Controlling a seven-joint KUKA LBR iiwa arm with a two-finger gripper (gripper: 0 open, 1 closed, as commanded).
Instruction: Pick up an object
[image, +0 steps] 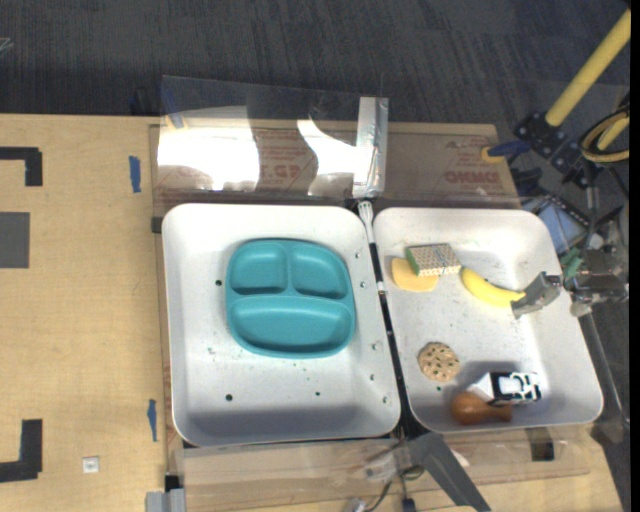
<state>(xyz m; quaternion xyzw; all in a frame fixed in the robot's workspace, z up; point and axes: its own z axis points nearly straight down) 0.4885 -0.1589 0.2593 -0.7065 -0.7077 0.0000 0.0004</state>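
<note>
Overhead, slanted, facing both bins (180, 330).

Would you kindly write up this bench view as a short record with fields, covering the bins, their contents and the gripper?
left bin: holds a teal divided plate
right bin: holds five small items
far side of right bin: yellow wedge touching a grey speckled block; banana to their right
near side of right bin: round cookie; brown rounded item beside a black-and-white toy
gripper: at the banana's right end, low over the right bin
grasp: none visible
</note>
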